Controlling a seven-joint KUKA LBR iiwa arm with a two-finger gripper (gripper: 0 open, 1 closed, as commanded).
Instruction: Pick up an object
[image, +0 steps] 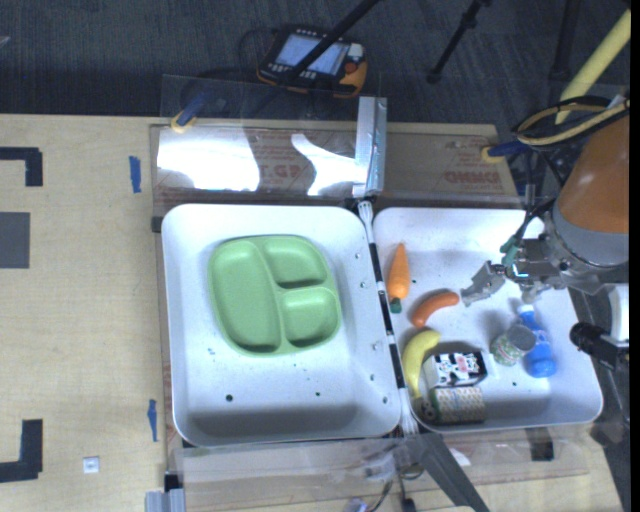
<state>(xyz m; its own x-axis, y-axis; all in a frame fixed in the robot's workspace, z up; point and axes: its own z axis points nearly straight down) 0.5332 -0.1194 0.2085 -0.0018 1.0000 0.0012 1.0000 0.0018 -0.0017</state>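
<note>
My gripper hangs over the right bin, near its middle right. Its fingers are spread and hold nothing. Left of it lies an orange-red sausage-shaped toy, and an orange carrot lies by the bin's left wall. Just below the gripper rests a small clear bottle with blue ends. A yellow banana, a black-and-white box and a tan mesh-patterned item crowd the bin's front left.
The left bin holds a green divided plate. A metal divider runs between the two bins. A clear panel stands behind the bins. Yellow and black cables hang at the upper right.
</note>
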